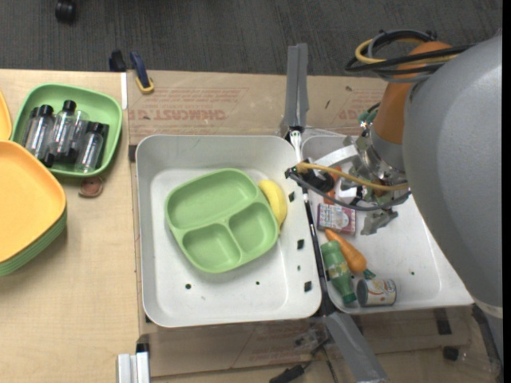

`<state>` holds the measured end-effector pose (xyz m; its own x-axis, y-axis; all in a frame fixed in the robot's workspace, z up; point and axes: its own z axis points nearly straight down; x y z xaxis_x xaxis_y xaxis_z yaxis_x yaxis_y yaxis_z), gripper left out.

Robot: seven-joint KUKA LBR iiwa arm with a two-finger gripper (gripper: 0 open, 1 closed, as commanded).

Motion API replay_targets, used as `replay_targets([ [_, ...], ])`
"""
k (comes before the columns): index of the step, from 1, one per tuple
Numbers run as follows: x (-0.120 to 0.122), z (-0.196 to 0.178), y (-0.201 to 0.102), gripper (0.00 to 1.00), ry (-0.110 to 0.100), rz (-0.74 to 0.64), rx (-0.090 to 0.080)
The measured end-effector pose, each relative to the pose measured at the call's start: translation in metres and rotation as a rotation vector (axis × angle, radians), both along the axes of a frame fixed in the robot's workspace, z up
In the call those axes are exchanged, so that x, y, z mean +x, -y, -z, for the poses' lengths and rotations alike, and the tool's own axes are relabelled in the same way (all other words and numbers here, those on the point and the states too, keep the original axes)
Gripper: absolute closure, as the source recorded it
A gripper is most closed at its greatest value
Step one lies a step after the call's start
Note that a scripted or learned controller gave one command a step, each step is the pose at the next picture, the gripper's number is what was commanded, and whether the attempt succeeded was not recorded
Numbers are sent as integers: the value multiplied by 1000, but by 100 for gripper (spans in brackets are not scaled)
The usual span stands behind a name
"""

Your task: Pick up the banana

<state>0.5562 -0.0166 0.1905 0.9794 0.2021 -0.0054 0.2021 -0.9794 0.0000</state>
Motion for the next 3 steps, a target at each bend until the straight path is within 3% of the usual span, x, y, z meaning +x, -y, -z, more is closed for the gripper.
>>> replay_targets([
  [1, -29, 0, -39, 0, 0, 5, 0],
  [2, -17, 77, -157, 0, 1, -49, -1],
  [3, -19, 71, -155, 100, -8, -44, -2],
])
